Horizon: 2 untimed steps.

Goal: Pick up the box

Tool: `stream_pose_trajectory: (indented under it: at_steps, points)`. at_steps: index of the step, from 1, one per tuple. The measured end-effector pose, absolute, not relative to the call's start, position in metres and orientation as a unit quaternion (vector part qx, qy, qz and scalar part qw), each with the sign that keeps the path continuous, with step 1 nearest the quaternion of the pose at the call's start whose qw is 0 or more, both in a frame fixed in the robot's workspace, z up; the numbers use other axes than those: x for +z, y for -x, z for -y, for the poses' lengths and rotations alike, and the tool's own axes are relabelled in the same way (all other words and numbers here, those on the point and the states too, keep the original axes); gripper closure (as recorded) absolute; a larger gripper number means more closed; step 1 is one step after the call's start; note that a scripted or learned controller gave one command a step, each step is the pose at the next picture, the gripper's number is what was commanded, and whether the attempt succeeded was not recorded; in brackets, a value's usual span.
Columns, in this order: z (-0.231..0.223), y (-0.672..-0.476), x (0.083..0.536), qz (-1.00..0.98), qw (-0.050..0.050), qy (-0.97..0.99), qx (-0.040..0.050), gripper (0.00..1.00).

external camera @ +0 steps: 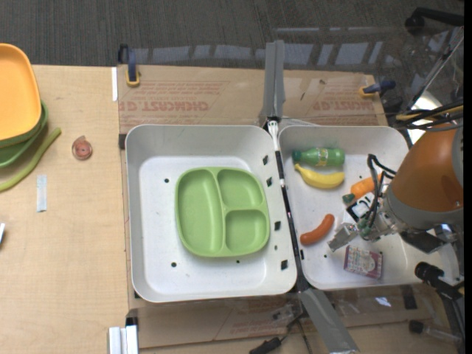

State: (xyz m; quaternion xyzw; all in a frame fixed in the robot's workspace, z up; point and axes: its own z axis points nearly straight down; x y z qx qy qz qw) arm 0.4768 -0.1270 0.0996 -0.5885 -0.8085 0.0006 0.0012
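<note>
The box [363, 262] is small, whitish-pink with a red print, and lies flat near the front edge of the right bin [394, 275]. My gripper [349, 234] hangs low over that bin, just behind the box and slightly to its left. The arm's orange band [435, 172] and grey wrist cover the bin's right part. Nothing appears lifted off the bin floor.
In the right bin lie a green bottle [318, 155], a banana [320, 176], an orange piece [361, 187], a red sausage [317, 229] and a black-and-white item [358, 209]. The left bin [151, 220] holds a green divided plate [222, 212]. Orange and green dishes [16, 109] sit far left.
</note>
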Motion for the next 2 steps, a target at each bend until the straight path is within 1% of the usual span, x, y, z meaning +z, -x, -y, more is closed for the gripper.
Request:
stream_pose_trajectory:
  at_steps: [1, 2]
  points:
    - [0.1561, -0.4769, 0.0908, 0.793, 0.001, 0.609, 0.0005, 0.00]
    - [0.1562, -0.4767, 0.0991, 0.792, 0.001, 0.610, 0.0007, 1.00]
